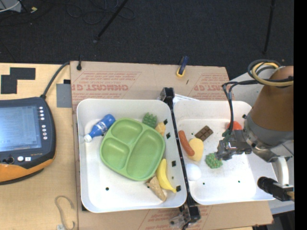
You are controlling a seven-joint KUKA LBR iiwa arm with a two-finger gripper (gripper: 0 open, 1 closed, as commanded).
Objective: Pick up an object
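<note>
Arm [273, 111] low over the right bin [225, 195], gripper [225, 152] just beside the broccoli [213, 161].
Whether the gripper is open or closed cannot be told. Left of the broccoli lie a lemon [196, 147], a sausage [186, 143] and a brown block [204, 132]. The left bin [91, 186] holds a green plate [133, 149], a banana [164, 175] and a blue bottle [100, 127].

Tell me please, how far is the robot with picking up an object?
Done: the arm has reached into the right bin, and the gripper is low beside the green broccoli-like toy. In hand: nothing that I can confirm; the view does not show any object lifted. Left: to grasp and raise one item. The broccoli toy, yellow toy, sausage and brown chocolate piece all lie on the bin floor.
</note>
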